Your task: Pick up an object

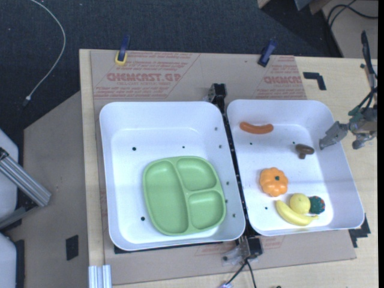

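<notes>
Dark blue carpet floor (pixel 150 17) around bench (pixel 198 71), white cable (pixel 51 17) trailing across it. Brown board on bench top, printed red lettering, clamped by blue clips (pixel 267 53).

Open floor spans the right bin (pixel 336 179) between sausage (pixel 257 127), pumpkin (pixel 273 182) and banana (pixel 292 213); gripper (pixel 345 135) crowds its right rim.

Robotics lab | two white bins (pixel 114 161) clamped to a paper-masked acrylic sheet (pixel 198 71) | loose cable (pixel 51 11) trails over dark carpet (pixel 150 11)
</notes>
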